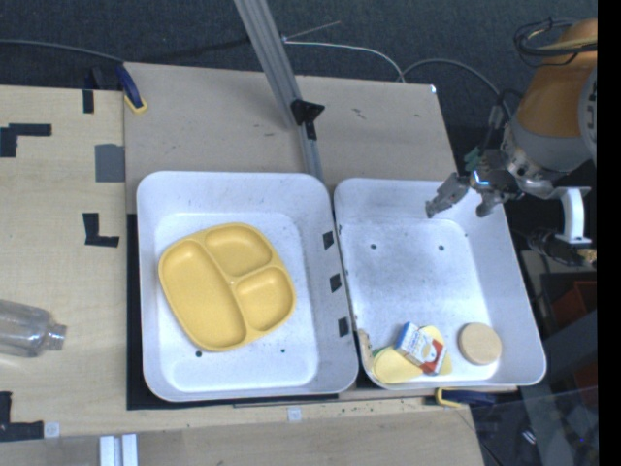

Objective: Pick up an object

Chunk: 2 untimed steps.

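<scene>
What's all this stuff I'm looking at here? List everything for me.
divided plate: one, yellow, in the left bin
left bin: one, white
right bin: one, white
round disc: one, tan, right bin's near corner
small packet: one, white, red and blue, beside the disc, on a yellow item
clear bottle: one, lying on the bench at far left
metal rail: one, grey, slanting behind the bins
arm: one, grey and orange
gripper: one, over right bin's far edge, fingers spread

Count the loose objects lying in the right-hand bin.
3, all along its near edge: a round tan disc by the near right corner, a small white packet with red and blue print beside it, and a pale yellow piece partly under that packet, which might hide more.
</scene>
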Motion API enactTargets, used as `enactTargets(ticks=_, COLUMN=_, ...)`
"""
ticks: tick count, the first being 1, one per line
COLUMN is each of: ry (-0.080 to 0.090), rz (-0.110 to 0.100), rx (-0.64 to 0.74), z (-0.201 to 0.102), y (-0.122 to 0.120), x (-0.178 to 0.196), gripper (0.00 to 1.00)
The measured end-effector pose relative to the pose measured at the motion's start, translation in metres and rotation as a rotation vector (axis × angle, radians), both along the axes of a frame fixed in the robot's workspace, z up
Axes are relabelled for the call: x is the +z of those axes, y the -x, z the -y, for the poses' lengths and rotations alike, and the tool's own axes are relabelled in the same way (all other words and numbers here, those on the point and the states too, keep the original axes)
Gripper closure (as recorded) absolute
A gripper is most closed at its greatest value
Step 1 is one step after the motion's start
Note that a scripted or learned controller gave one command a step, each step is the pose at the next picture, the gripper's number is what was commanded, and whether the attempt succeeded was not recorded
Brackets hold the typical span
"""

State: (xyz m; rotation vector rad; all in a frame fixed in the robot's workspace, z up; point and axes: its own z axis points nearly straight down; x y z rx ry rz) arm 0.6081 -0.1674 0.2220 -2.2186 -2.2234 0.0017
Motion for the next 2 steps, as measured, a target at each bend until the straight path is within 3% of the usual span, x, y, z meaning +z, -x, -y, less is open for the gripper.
enactTargets(ticks=1, ry=-0.002, rz=-0.008, rx=0.001, z=-0.064, y=0.003, x=-0.133, gripper=0.00)
enactTargets(ticks=2, ry=0.001, rz=0.001, rx=-0.003, z=-0.070, y=0.077, x=-0.132, gripper=0.00)
